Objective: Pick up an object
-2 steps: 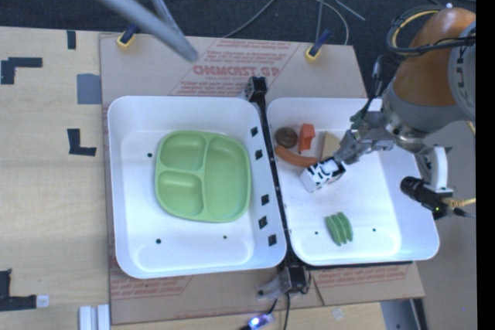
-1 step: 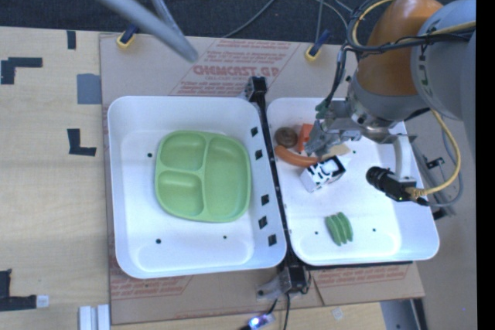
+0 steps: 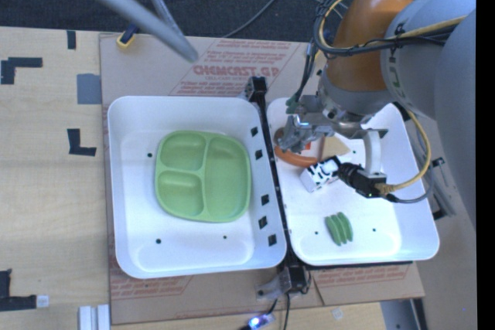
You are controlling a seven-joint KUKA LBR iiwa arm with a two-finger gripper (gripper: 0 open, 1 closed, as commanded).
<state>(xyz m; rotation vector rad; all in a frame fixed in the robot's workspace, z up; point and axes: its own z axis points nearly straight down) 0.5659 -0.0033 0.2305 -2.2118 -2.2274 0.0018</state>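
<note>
The gripper (image 3: 298, 137) hovers near the right bin's (image 3: 410, 243) left wall over an orange piece (image 3: 292, 158) — light, probably stiff — fingers' state I cannot tell.

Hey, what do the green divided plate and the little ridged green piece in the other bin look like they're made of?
The green divided plate looks like moulded plastic with a matte finish: even pale colour, soft rounded compartment ridges, no sharp glare. The ridged green piece seems to be plastic or rubber, judging by its uniform colour and moulded grooves; it is too small to tell which. Both lie in white bins that look like smooth plastic.
</note>
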